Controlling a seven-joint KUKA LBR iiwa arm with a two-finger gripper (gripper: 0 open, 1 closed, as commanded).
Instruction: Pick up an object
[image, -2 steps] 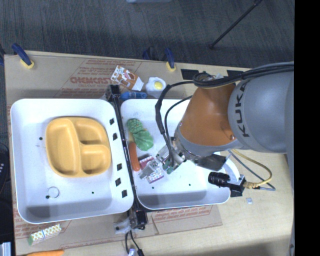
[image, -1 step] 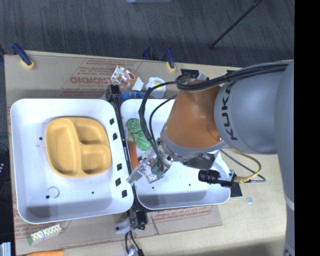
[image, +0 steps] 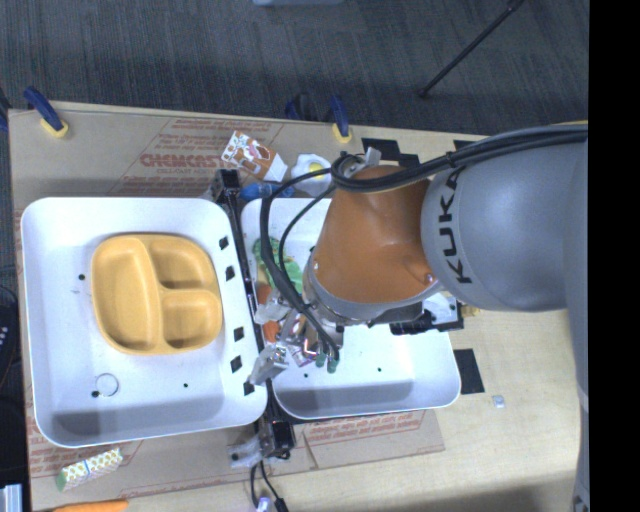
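1. Grey and orange, my arm (image: 420, 240) is the biggest thing here; it comes in from the right and covers most of the right bin (image: 400, 395).
2. Left bin (image: 50, 300), white, holds a yellow tray (image: 155, 292) with three compartments, lying flat, well apart from me.
3. Right bin: clutter along its left wall, green item (image: 268, 252) and small mixed bits, mostly hidden under my wrist.
4. My gripper (image: 300, 345) is low over the right bin's left side, near the wall between the bins. Open or closed, can't tell; the tip is a tangle of wires and small parts.
5. Target: probably one of the small objects (image: 275, 352) at the tip; can't say if it's touching me.
6. To do it well: centre over one item, stay off the bin wall, close fully before lifting, lift straight.
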